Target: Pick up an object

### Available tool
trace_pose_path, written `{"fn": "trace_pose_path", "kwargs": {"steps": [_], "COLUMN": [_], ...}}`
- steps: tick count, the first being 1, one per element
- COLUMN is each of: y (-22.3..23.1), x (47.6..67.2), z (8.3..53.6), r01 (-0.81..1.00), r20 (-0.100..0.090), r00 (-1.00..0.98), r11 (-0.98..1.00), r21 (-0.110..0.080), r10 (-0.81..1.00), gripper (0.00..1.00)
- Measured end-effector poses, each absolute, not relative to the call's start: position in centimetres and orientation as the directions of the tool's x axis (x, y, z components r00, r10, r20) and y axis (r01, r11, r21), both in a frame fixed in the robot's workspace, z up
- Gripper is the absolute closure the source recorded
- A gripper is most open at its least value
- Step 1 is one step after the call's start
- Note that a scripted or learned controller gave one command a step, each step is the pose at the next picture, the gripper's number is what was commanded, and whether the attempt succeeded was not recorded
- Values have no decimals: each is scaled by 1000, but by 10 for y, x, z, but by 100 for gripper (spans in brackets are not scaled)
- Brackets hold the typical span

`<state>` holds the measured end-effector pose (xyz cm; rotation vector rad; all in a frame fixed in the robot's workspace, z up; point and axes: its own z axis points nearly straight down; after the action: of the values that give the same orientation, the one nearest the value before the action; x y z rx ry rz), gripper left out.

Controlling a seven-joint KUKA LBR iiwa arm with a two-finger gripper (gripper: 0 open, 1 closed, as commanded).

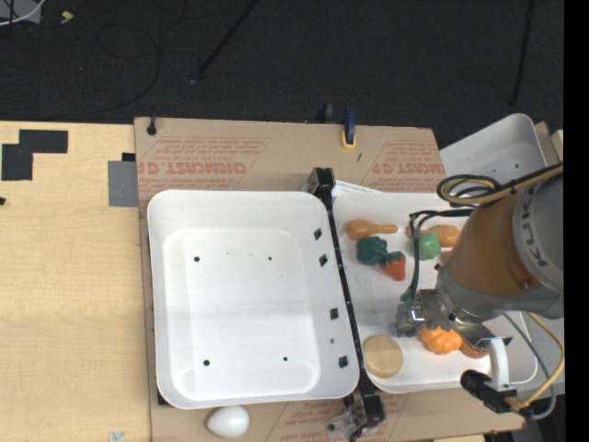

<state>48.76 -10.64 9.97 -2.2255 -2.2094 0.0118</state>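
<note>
We see two bins side by side on the table (pixel 64 274); the left bin (pixel 241 293) lies beside the right bin (pixel 368 212), which holds several small toys (pixel 379 251) toward its back and a round piece (pixel 383 355) at its front. An egg-shaped thing (pixel 227 421) rests on the table just before the left bin; the claw (pixel 411 317) sits over the right bin, between the toys and the round piece.

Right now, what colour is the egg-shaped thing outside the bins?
White, seen in the camera view.
</note>
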Motion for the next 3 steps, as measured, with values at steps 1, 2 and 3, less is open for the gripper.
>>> {"fn": "trace_pose_path", "kwargs": {"steps": [1,2,3], "y": [-122,-64,-54], "x": [477,557,531], "z": [309,533,410], "r01": [1000,1000,1000], "r20": [-3,-2,1], "r00": [0,-5,1], "r11": [0,5,-1], "r21": [15,17,-16], "r10": [1000,1000,1000], "gripper": [100,100,100]}}
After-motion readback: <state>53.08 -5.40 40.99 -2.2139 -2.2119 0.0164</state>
